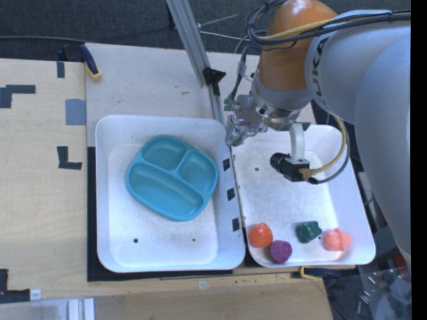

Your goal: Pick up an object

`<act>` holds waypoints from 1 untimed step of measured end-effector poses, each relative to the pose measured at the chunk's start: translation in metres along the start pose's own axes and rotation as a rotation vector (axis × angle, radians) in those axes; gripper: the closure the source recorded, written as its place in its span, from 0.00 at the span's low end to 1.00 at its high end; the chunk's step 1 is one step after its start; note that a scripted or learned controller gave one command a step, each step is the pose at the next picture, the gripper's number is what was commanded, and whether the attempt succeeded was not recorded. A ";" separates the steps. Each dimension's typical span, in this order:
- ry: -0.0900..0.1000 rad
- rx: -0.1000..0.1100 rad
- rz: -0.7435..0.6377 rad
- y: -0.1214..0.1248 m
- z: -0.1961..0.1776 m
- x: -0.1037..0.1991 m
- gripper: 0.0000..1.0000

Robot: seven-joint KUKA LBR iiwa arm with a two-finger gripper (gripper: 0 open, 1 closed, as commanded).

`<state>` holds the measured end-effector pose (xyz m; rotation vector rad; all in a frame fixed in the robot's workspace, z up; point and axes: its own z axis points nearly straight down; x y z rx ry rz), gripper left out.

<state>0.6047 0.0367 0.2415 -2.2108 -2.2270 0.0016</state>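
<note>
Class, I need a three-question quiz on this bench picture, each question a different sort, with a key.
1. True or false: the blue divided plate lies in the left bin.
2. How many small objects sit along the right bin's near edge?
3. The object nearest the bins' shared wall is: A orange, B purple, C dark green.

Key: 1 true; 2 four, counting the pink one; 3 A.
</note>
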 end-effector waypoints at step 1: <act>-0.001 0.001 0.000 -0.003 0.018 0.055 1.00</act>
